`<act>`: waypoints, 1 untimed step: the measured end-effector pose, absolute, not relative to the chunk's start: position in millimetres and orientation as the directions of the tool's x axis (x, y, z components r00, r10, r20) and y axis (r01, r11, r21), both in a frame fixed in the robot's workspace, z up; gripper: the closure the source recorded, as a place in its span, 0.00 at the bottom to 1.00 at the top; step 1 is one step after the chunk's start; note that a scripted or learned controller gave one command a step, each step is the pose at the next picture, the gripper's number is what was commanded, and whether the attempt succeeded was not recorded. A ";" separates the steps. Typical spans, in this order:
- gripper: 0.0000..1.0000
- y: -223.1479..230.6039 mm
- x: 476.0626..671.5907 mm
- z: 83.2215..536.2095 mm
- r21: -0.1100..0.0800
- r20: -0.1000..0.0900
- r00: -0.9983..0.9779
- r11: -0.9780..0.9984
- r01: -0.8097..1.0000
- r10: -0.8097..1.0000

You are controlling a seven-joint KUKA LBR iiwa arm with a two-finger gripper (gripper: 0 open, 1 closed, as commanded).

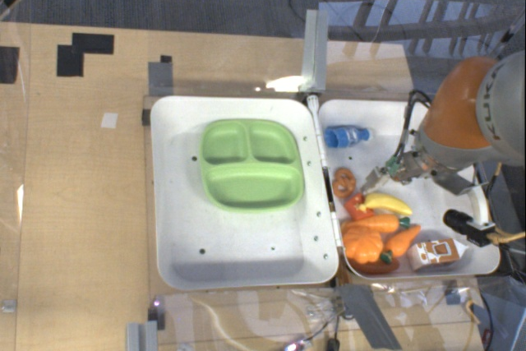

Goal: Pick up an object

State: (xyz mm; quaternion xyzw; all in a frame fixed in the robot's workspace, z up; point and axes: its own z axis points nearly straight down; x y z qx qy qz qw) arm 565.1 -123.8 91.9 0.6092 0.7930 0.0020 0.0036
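Over the right bin (pixel 493 263), the gripper (pixel 393 170) hung just above the toy pile at the end of the grey arm (pixel 481 123), which reached in from three o'clock. Whether the fingers were spread or closed could not be told at this size, and nothing was visibly between them.

The candidates lay packed at the bin's six o'clock end: a banana (pixel 387 204) just below the gripper, carrots (pixel 393 233) under it, an orange pumpkin-like toy (pixel 363 244), a pretzel (pixel 344 179) at about nine o'clock from the gripper, and a small carton (pixel 434 253) toward five o'clock. A blue bottle (pixel 345 136) lay apart near the twelve o'clock end.

The likely trouble was the crowding. Coming down on the banana, one finger could land on the carrots or wedge between toys, closing on air or dragging two things at once. The banana's curved, smooth skin would probably let it roll out of a pinch. The pretzel sat close to the wall dividing the bins, so a finger on that side risked striking the rim.

Open room was better at twelve o'clock around the bottle, with bare floor on all sides. The left bin (pixel 177 201) held only a green divided plate (pixel 251 163), with wide bare margins.
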 end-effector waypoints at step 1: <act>0.00 -141.8 588.4 89.8 0.012 -0.004 -0.324 0.324 0.946 0.946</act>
